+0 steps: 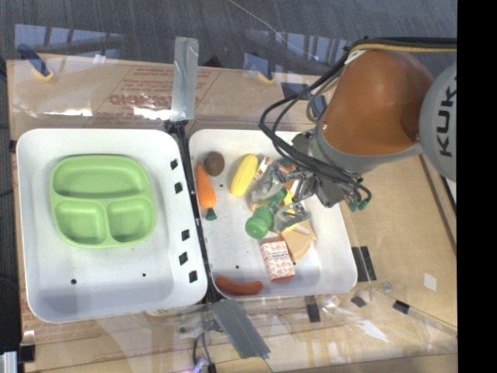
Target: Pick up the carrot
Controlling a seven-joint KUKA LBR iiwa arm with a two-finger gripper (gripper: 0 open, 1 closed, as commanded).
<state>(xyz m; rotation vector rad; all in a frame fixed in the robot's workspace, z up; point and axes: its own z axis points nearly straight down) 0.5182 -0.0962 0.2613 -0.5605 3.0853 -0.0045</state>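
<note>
The carrot (206,190) is orange with a small green top at its near end. It lies along the left wall of the right bin (233,263). My gripper (282,190) hangs over the middle of that bin, to the right of the carrot and apart from it, just above a green bottle (260,221) and a yellow corn cob (245,174). The arm's orange band (377,103) covers the bin's far right part.
A brown round item (213,162) sits just beyond the carrot. A pink carton (277,259), a tan wedge (299,242) and a red sausage (238,286) lie near the front of the right bin. The left bin (46,286) holds a green divided tray (102,199).
</note>
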